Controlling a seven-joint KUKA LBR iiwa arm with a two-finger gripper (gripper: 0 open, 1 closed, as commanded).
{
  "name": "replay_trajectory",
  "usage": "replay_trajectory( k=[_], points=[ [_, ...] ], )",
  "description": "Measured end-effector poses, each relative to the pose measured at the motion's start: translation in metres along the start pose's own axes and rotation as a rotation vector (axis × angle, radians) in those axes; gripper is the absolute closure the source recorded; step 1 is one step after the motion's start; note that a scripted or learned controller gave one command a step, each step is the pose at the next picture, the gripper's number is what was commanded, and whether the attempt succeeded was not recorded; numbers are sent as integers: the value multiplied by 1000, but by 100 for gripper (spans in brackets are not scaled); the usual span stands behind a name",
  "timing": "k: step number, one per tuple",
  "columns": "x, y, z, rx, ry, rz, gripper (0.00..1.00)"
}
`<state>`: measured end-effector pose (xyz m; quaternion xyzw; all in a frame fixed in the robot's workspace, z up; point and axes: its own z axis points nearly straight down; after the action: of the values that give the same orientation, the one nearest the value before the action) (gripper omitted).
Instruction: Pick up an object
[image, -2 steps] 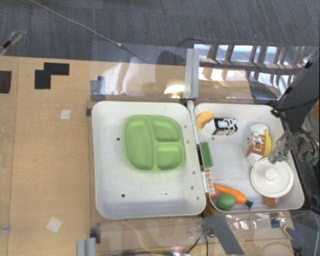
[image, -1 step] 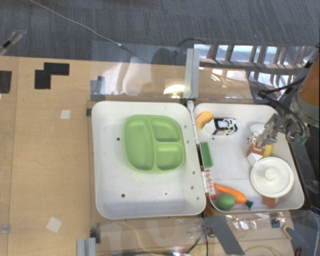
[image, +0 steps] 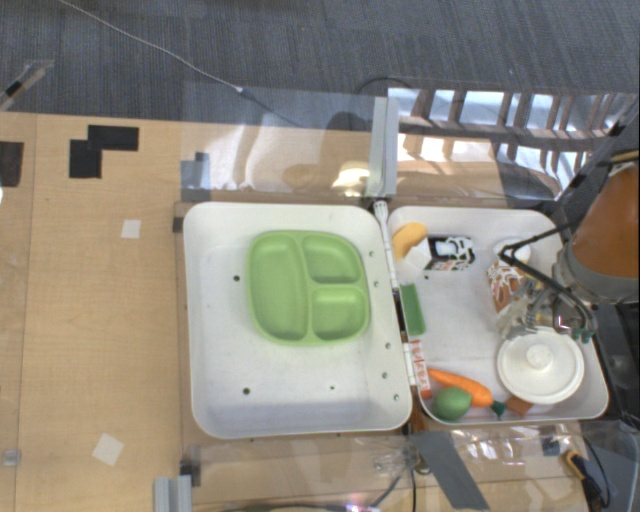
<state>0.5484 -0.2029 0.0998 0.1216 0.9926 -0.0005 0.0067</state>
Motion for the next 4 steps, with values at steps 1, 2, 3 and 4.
replay_trajectory(
  k=[1,2,3,4],
  points=[
    [-33,7,7,2,6,531,100],
    [-39,136,-85,-5,1,562,100],
    [-67,109,-48,2,7,332,100],
    [34,14,-52,3,7,141,100]
  ],
)
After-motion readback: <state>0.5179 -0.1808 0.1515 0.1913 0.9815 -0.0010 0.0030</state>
